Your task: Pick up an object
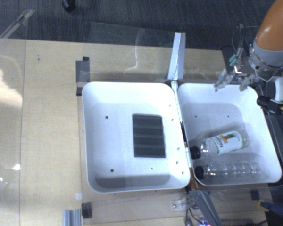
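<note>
The gripper [232, 81] is hanging open and empty over the right bin's [272, 149] far edge, while two bottles [224, 143] are lying below it toward the near wall, long axes running left-right.

two white bins: one [132, 93] far to the left of the gripper [232, 80], one [269, 140] just below it. two clear bottles, both in the bin below the gripper: a labelled one [221, 144] lying tilted, and a plain one [231, 170] lying beyond it, close to that bin's near rim, each with a black cap pointing left. one dark ribbed slab [148, 135] in the far left bin.
</note>
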`<control>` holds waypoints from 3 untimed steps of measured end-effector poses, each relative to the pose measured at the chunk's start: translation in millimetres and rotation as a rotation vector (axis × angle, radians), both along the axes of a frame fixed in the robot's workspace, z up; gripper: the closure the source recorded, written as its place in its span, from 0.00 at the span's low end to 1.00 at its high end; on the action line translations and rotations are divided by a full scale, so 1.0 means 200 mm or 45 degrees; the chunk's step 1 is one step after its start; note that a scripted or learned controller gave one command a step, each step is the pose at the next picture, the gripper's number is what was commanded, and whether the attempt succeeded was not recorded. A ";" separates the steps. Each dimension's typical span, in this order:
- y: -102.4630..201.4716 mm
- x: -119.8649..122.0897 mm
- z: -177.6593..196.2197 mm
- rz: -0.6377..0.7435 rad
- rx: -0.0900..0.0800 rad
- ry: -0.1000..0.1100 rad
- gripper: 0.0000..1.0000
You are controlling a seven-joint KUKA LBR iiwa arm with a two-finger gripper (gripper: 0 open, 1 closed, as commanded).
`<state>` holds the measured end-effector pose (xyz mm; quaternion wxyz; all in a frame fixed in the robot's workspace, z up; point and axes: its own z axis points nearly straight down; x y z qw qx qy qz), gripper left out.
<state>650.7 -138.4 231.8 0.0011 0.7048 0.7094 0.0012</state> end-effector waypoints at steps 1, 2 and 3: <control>0.02 -0.28 -0.68 0.211 -0.001 -0.003 0.00; 0.21 0.06 -0.72 0.464 -0.004 0.000 0.00; 0.09 -0.17 -0.46 0.435 -0.003 -0.005 0.00</control>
